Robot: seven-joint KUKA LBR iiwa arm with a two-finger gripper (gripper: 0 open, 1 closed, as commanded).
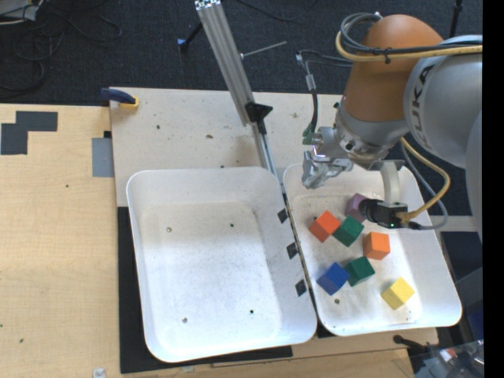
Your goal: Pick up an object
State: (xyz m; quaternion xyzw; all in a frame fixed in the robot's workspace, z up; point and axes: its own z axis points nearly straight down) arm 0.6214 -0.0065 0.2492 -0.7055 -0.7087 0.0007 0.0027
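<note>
Orange, green, blue and yellow cubes [348,231] lie in the right bin [441,305]; we see the gripper [317,166] above its far edge (its grip state we cannot tell).

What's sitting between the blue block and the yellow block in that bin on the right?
A dark green block lies between the blue block and the yellow block, close beside the blue one, as the camera view shows.

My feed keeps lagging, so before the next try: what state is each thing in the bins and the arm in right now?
Gripper: over the right bin's far left corner, nothing seen held.
Red cube: loose in right bin, against a green cube.
Orange cube: loose.
Second green cube: beside blue cube.
Yellow cube: loose, apart.
Purple object: partly hidden.
Left bin: flat.
</note>
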